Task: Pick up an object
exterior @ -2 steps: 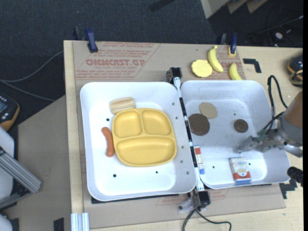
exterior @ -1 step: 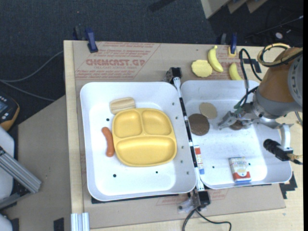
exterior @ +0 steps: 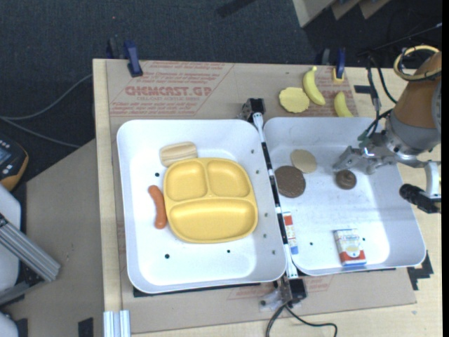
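Observation:
My gripper point(exterior: 355, 164) hangs low over the upper middle of the right bin point(exterior: 393, 258), and its fingers stand open with nothing between them. A small brown round piece point(exterior: 345, 180) lies on the bin floor just below the fingertips, apart from them. Further left in the same bin lie a larger dark brown disc point(exterior: 290, 181) and a pale tan disc point(exterior: 304, 161). A small red, white and blue carton point(exterior: 349, 248) lies near the bin's front edge.
The left bin point(exterior: 140, 258) holds a yellow divided tray point(exterior: 209, 199), a tan bun point(exterior: 178, 152) and an orange sausage point(exterior: 158, 206). Two bananas point(exterior: 314, 87) and a yellow round piece point(exterior: 294, 100) lie on the bench behind the right bin.

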Robot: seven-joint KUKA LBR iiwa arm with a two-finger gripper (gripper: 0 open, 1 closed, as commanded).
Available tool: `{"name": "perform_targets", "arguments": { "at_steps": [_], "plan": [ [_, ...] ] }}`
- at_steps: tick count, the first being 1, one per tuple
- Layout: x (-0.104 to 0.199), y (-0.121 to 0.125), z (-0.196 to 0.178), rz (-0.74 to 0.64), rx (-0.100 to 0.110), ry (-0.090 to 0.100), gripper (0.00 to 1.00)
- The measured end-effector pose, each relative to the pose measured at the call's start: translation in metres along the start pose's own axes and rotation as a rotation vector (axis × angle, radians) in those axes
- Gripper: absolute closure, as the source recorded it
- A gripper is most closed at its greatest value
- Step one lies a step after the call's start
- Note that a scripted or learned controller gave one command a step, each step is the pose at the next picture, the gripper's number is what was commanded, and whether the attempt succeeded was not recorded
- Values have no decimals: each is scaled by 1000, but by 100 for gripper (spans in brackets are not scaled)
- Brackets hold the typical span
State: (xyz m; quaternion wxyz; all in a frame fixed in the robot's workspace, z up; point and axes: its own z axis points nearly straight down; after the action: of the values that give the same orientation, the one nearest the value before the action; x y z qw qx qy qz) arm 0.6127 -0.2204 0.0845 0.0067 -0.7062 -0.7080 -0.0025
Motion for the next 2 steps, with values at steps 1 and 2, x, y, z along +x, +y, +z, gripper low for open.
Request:
{"name": "perform_targets", "arguments": {
  "at_steps": [1,2],
  "plan": [
    [47,-18,1,-1,-2,-10,0],
    [44,-17,-10,0,-6,-13,100]
  ]
}}
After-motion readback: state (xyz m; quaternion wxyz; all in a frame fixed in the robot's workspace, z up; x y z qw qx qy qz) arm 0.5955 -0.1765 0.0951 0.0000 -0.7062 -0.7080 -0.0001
